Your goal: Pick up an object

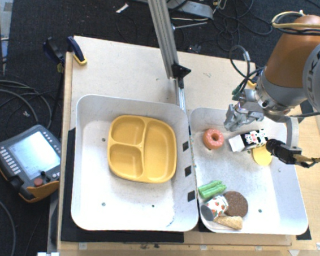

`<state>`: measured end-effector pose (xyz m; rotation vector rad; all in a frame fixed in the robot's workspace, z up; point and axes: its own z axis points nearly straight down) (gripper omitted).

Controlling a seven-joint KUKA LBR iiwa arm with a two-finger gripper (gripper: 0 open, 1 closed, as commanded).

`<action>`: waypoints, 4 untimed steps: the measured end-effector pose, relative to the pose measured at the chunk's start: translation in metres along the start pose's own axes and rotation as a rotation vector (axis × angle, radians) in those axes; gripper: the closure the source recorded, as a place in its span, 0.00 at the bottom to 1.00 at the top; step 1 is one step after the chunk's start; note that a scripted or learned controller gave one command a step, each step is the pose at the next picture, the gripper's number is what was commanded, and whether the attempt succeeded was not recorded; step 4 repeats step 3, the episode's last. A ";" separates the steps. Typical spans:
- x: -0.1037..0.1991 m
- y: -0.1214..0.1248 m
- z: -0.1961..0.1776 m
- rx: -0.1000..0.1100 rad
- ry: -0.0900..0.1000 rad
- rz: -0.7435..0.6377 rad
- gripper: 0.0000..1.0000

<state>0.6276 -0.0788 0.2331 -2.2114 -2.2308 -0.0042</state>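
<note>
Right now the pink doughnut (213,139) lies in the right bin (288,206), near its far left corner, just beside the gripper (235,120), which hangs above and to its right; whether the jaws are wide or narrow cannot be told. A yellow divided plate (142,149) sits in the left bin (88,162).

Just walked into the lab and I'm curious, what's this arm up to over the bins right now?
The grey and orange arm reaches in from the right, with its gripper over the far part of the right bin, beside a pink donut and a small black-and-white carton. Nothing shows between its fingers. More toy food sits at that bin's near edge: a green piece and a brown cookie. The left bin holds a yellow divided plate.
</note>
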 end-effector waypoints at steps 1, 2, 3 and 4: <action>0.054 -0.009 0.009 0.004 0.000 0.001 1.00; 0.106 -0.013 -0.005 0.000 0.000 0.000 1.00; 0.156 -0.012 -0.012 0.000 0.000 0.000 1.00; 0.156 -0.012 -0.012 0.000 0.000 0.000 1.00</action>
